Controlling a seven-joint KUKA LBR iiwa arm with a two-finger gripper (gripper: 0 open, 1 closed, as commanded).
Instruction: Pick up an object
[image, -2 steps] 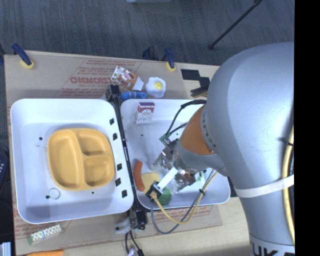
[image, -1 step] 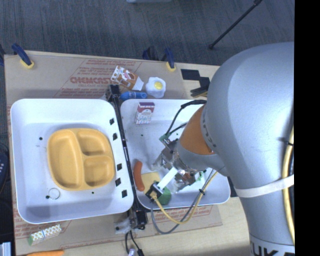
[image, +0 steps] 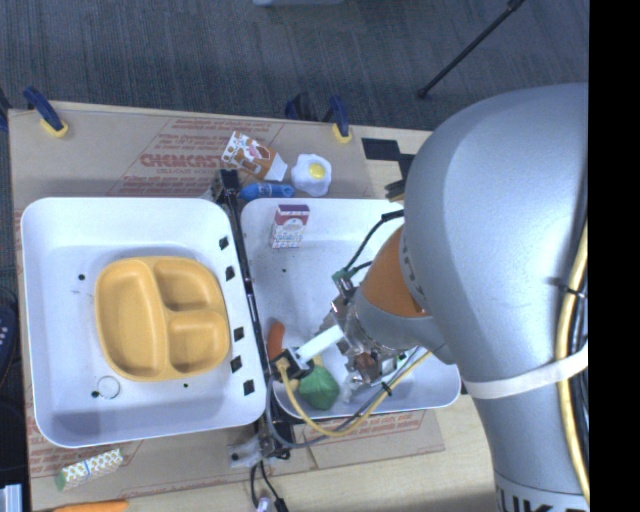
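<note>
Grey KUKA arm (image: 500, 260) with orange band reached over the right white plastic bin (image: 300, 300). Left white bin (image: 50, 300) held a yellow three-compartment plastic tray (image: 160, 315), well left of the jaws (image: 345, 365). Jaw state: cannot tell. Green rounded block (image: 320, 387) lay just beside them, lower left; orange carrot-shaped piece (image: 275, 338) left; small red-and-white carton (image: 289, 226) well above.

Left white bin (image: 40, 300) holding a yellow three-compartment tray (image: 160, 316), set slightly left of the bin's centre. Cardboard sheet (image: 150, 150) beneath both bins, fixed at its far edge by blue clamps (image: 45, 112). On the cardboard beyond the bins: a small printed carton (image: 245, 153), a blue object (image: 265, 190), and a white-and-yellow item (image: 312, 174). A wrapped packet (image: 90, 467) lies at the near-left corner.
</note>
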